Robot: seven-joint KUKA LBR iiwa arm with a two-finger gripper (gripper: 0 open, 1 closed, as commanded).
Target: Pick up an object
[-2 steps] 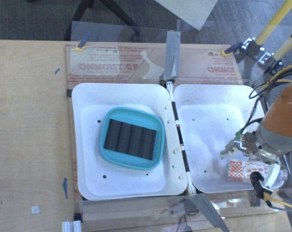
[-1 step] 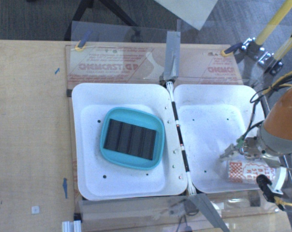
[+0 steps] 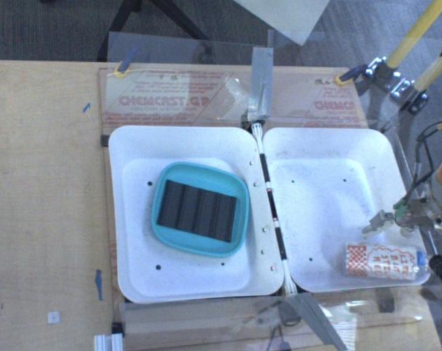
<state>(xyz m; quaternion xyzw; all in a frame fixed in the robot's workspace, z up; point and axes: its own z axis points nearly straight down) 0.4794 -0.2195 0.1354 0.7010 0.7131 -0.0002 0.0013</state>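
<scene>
Left bin (image 3: 133, 196): I am seeing it carrying a teal tray (image 3: 200, 208) with rounded corners, lying flat and turned a little against the bin's walls. Dark ribbed slats (image 3: 196, 210) are filling the inside of the tray.

Right bin (image 3: 316, 159): I am seeing one thing lying in it, a red-and-white patterned packet (image 3: 382, 261), down in the near right corner, on its side, pressing up against the bin's right rim.

Gripper (image 3: 378, 222): I am watching it hanging at the right edge of the right bin, just above the packet in the view and a little to its left. A pale fingertip (image 3: 373, 224) is pointing left over the bin floor. I cannot tell whether the pincer is spread or pressed together; the wrist hardware is blurring into it. Nothing is sitting between its tips that I can make out, and a gap is showing between it and the packet.

Bench (image 3: 38, 196): I am looking at a light wooden top to the left of the bins, with a clear printed sheet (image 3: 177, 101) lying behind them.
</scene>
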